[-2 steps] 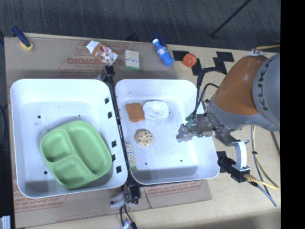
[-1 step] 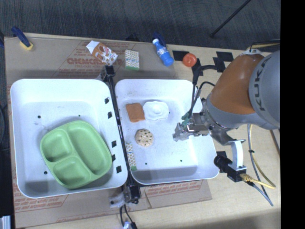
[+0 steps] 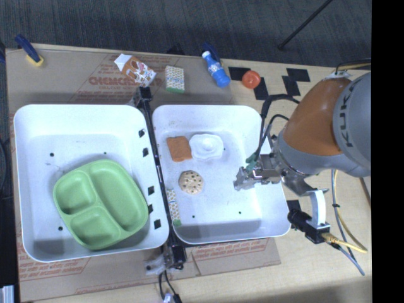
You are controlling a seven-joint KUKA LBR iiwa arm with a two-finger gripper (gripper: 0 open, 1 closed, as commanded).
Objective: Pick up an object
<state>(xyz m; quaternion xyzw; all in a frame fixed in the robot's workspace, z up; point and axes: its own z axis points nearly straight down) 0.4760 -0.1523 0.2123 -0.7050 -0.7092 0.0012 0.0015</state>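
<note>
Approach step; tool (image 3: 243,180) low at mid-right of right bin (image 3: 252,223), grip state unclear, nothing visibly held; next: shift left toward cookie (image 3: 190,182), descend.

Even overhead light, nothing harsh, and the two white bins (image 3: 208,115) come out bright, close to washed out. The white lump (image 3: 206,146) just left of the gripper (image 3: 243,180) nearly melts into the floor. Soft grey shadows pool along the inner walls. The picture is a touch soft and grainy; small packets (image 3: 175,79) far above the gripper stay unreadable
</note>
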